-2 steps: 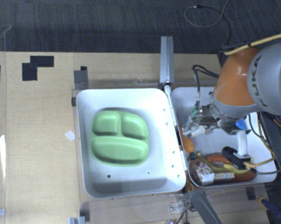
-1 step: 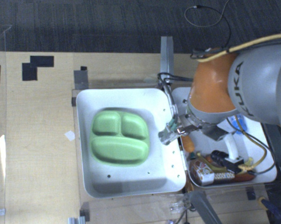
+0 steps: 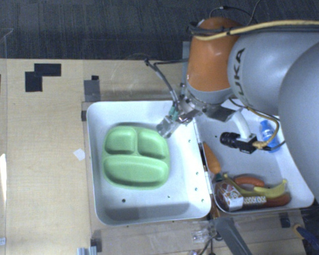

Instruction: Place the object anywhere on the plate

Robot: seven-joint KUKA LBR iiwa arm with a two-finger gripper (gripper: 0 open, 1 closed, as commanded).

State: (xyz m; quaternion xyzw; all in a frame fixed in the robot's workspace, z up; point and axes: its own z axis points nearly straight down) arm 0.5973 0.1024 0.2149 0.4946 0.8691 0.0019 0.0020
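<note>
A green plate [image 3: 135, 157] with three compartments lies in the left white bin [image 3: 147, 212]. My gripper [image 3: 166, 126] hangs at the plate's upper right corner, over the edge of its small right compartment, close to the wall between the bins. I see no object in the gripper; its tip is small and blurred. An orange carrot [image 3: 212, 159] lies in the right bin [image 3: 297, 189] along the dividing wall. At that bin's front lie a yellow banana [image 3: 268, 189], a red item [image 3: 249, 179] and a wrapped snack [image 3: 230, 196].
The grey arm with its orange band [image 3: 211, 53] covers most of the right bin from above. A black cylinder [image 3: 236, 141] and a blue fitting [image 3: 265, 130] hang on the arm. Light wooden bench [image 3: 40, 172] lies left of the bins.
</note>
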